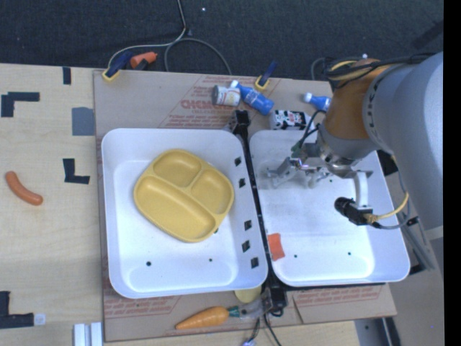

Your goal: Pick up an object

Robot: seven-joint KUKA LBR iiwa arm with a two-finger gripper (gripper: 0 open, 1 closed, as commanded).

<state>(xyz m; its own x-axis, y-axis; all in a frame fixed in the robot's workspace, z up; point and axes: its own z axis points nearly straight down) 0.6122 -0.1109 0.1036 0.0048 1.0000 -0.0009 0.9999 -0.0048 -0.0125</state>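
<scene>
Two white bins [115,193]; we count one yellow plate [184,193], one carrot [202,318], one sausage [23,188]. Gripper [292,170] state: cannot tell; writing illegible.

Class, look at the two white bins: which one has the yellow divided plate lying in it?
The left bin; the yellow plate lies in it, while the right bin sits under the arm.

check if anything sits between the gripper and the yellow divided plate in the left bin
Yes. The gripper is over the right bin, while the yellow divided plate lies in the left bin. Between them run the two bins' adjoining walls with a row of black clips. Nothing lies on the plate itself.
</scene>
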